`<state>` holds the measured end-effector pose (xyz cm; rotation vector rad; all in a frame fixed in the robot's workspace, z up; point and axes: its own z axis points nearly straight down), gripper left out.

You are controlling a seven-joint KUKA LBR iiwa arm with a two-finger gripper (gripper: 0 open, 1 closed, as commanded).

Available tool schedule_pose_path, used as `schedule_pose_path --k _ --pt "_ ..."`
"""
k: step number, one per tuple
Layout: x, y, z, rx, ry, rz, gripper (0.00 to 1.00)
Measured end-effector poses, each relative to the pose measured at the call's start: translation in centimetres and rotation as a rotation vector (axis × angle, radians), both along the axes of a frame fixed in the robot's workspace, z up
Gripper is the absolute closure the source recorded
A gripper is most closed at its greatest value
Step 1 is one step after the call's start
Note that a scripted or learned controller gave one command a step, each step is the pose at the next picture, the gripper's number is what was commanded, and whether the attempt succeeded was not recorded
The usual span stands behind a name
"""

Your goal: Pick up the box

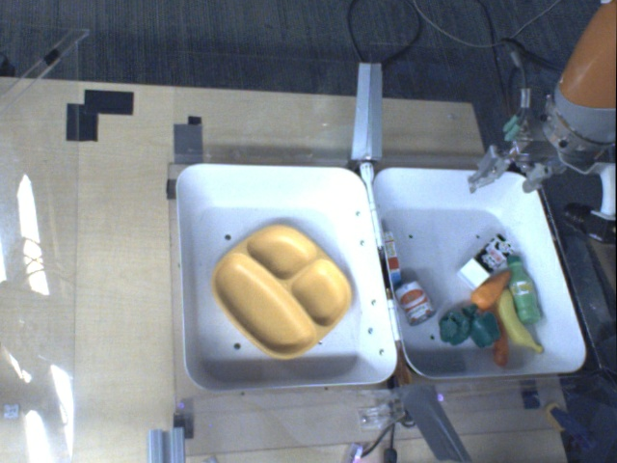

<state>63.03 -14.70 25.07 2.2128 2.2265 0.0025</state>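
Two shallow white bins sit before you. Small white-and-black box (486, 259) lies in the right bin (424, 210), beside an orange carrot (491, 289) and green bottle (524, 295). Two-finger gripper (508, 169) hovers over that bin's far rim, fingers spread, holding nothing.

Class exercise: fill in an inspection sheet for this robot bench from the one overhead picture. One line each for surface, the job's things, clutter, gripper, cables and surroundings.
Surface: pale wooden bench bearing a left bin and a right bin, side by side.
Job's things: small white box in the right bin, lying by the carrot.
Clutter: right bin also holds a can, green bottle, banana and dark green item; left bin holds a yellow three-part tray.
Gripper: gripper above the right bin's far right corner, apart from the box, holding nothing.
Cables: black cables looped on the floor behind the bench.
Surroundings: dark carpet.
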Motion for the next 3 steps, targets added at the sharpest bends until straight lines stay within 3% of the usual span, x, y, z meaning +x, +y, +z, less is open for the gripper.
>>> schedule_pose_path --k 1,2,3 --pt "-1.2 6.3 -9.9 0.000 0.001 0.219 0.00" --pt "-1.0 5.9 -15.6 0.000 -0.001 0.098 0.00" --pt "-1.9 6.1 -16.3 0.000 -0.006 0.036 0.00"
